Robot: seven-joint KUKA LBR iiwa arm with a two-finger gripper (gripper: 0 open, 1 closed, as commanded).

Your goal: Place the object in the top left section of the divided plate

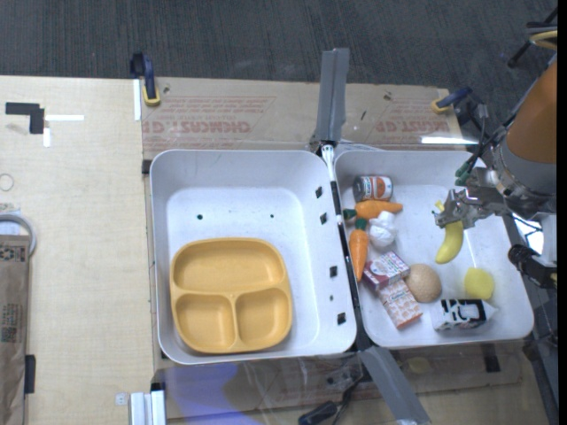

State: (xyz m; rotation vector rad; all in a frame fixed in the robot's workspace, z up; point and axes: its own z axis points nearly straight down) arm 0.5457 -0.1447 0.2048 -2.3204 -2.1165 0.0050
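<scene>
Yellow-orange and bare, the divided plate lies in the left bin, well apart from the gripper and across the divider from it. Nearer the gripper, in the right bin, a black-and-white carton, a yellow ball, a round bun and two red packets sit just on the near side of it. A banana hangs directly beneath the gripper, its top end caught between the closed fingers. Carrots and a can lie away from it toward the divider.
</scene>
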